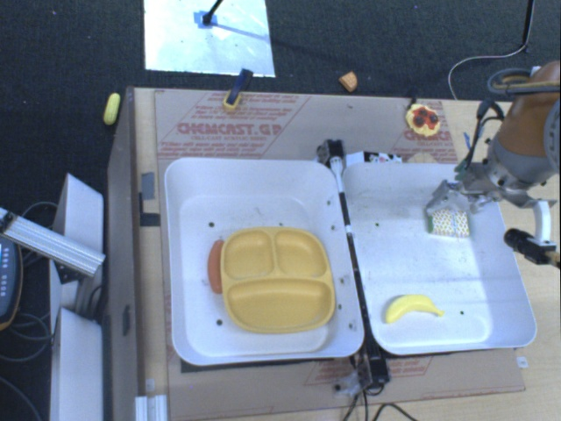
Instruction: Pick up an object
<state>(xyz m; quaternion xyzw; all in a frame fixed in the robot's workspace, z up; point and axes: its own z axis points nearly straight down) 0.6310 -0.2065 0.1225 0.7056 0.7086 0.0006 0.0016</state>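
We see the left bin [188, 191] holding a sectioned tray [277, 279], a sausage [215, 266] touching its left edge | right bin [500, 323] — banana [414, 307] near the front, claw [449, 213] over a small box [448, 224] behind.

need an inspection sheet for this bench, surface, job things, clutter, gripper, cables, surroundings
surface: two white bins side by side, left bin, right bin, on a printed board.
job's things: yellow tray in the left bin with an orange object at its left edge; banana and a patterned white block in the right bin.
clutter: small round toy and a yellow-tipped tool on the board.
grippers: gripper over the block; grasp unclear.
cables: white cable near the arm; dark cables at far left.
surroundings: dark carpet, a pale sheet, a yellow piece, a tan piece.
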